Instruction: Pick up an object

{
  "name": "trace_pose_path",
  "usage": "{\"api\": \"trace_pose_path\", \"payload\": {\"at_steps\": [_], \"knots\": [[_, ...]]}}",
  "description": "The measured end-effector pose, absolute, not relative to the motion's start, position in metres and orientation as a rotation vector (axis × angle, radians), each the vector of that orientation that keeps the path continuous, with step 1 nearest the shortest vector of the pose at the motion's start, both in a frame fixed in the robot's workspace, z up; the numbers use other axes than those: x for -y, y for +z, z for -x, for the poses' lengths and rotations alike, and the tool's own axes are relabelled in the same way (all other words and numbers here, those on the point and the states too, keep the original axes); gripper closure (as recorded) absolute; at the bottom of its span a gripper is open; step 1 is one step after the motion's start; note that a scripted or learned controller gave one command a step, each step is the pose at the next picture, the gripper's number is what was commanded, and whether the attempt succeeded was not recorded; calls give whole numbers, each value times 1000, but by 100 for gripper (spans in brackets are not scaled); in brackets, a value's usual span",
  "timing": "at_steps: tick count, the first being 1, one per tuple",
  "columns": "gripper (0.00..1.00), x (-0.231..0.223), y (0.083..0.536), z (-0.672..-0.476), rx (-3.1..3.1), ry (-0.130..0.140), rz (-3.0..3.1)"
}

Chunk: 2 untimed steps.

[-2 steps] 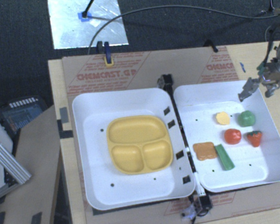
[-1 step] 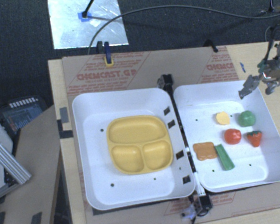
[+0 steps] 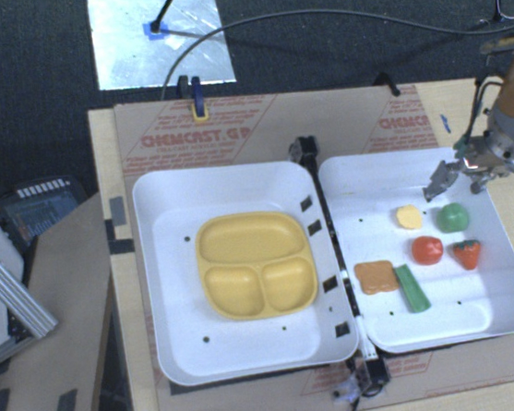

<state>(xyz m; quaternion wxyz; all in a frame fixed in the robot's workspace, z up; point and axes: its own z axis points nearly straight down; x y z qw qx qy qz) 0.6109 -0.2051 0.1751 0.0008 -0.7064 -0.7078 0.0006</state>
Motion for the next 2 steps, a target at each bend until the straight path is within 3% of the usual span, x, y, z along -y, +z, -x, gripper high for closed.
{"api": "trace_pose_path", "payload": {"at_steps": [2], "knots": [[0, 198, 88, -620, 2229, -7, 2219]]}}
